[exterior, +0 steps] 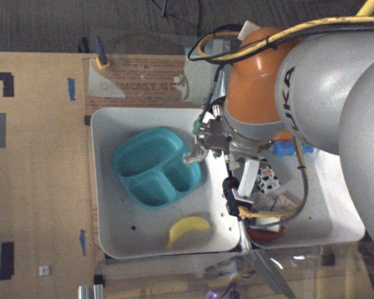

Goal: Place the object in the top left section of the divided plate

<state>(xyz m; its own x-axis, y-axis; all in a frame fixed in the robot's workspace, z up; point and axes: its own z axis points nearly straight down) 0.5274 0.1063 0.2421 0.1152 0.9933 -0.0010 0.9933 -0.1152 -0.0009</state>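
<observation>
- The teal divided plate (154, 167) is lying in the left white bin (106, 185).
- The yellow banana (188, 227) is resting near that bin's front edge, apart from the plate.
- The tool (196, 156) is hovering at the plate's right rim; its opening cannot be told.

Single fixed camera sat above the bench (37, 167), looked down at a slant. Both white bins in frame: left bin (109, 229) seen whole, right bin (336, 223) largely covered by the arm (311, 86), which came in from the right and sat nearest the lens. Dark floor (81, 8) ran along the top edge.
</observation>
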